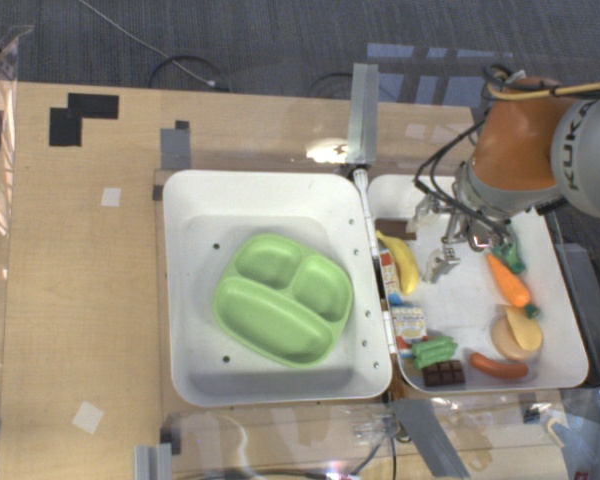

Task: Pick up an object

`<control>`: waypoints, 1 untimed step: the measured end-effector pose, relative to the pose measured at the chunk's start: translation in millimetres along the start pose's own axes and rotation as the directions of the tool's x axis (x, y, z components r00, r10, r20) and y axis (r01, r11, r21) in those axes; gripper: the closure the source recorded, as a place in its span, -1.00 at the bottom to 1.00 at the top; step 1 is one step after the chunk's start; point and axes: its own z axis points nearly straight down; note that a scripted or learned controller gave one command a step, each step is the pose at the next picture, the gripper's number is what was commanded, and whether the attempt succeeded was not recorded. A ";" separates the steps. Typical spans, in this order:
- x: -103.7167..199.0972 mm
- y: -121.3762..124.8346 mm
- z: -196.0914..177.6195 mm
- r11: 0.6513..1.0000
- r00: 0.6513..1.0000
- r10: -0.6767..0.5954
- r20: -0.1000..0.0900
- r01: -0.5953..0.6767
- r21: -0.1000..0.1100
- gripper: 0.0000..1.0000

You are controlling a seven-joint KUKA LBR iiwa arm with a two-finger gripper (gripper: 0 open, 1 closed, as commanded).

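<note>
Near edge of the right bin (570,363): a chocolate bar piece (443,373) lies at the near left, with a green toy (433,350) just beyond it and a red sausage (498,366) to its right. A round tan food piece (516,335) lies just beyond the sausage. Farther in, a carrot (509,279) lies at a slant on the right side, and a yellow banana (401,260) lies along the left wall.

The claw (446,260) hangs between banana and carrot — above bare bin floor, nothing seen between its fingers; whether it is released or clenched cannot be told.

Left bin (185,298): a green divided plate (282,297) rests flat in the middle.

Both bins stand side by side on the table (80,298).
</note>
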 end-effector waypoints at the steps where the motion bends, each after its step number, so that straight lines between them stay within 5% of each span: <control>1: 20.2 13.0 11.5 0.977 0.977 -0.213 -0.004 0.213 -0.002 -1.00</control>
